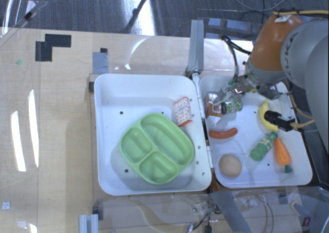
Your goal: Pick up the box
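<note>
The box (182,111) is leaning against the right wall of the left bin (105,124), just beside the green plate (157,148). The pincer (226,101) is hanging over the right bin (303,173), near its left wall. So the box is sitting to the left of the pincer, across the wall between the bins. The pincer is blurry, and I cannot tell how it is set. A sausage (223,133) is lying below it.

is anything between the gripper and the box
Yes: the divider between the bins. The gripper is in the right bin; the box leans at the left bin's right wall.
</note>
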`<state>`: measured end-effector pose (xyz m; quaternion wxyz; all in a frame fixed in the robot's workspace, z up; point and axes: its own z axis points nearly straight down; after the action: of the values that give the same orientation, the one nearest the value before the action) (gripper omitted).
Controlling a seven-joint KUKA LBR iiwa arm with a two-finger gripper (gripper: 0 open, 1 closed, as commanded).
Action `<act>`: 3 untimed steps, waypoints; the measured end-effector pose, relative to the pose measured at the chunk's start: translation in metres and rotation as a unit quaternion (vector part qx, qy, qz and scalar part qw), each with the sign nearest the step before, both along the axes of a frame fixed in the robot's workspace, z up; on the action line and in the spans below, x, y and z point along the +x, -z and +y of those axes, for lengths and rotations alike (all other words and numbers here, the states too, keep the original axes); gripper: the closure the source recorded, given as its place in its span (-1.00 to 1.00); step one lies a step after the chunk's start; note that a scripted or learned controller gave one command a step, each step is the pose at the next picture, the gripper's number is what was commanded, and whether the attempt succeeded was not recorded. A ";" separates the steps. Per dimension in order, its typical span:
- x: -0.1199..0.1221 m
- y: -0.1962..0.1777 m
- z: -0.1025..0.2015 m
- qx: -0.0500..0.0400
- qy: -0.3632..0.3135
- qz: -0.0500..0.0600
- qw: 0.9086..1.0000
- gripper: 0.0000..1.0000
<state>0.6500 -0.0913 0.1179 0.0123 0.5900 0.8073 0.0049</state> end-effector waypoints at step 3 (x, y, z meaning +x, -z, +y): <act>-0.071 0.030 -0.011 0.005 0.052 0.008 0.999 -1.00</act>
<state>0.5786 -0.1025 0.0881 0.0033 0.6315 0.7754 0.0031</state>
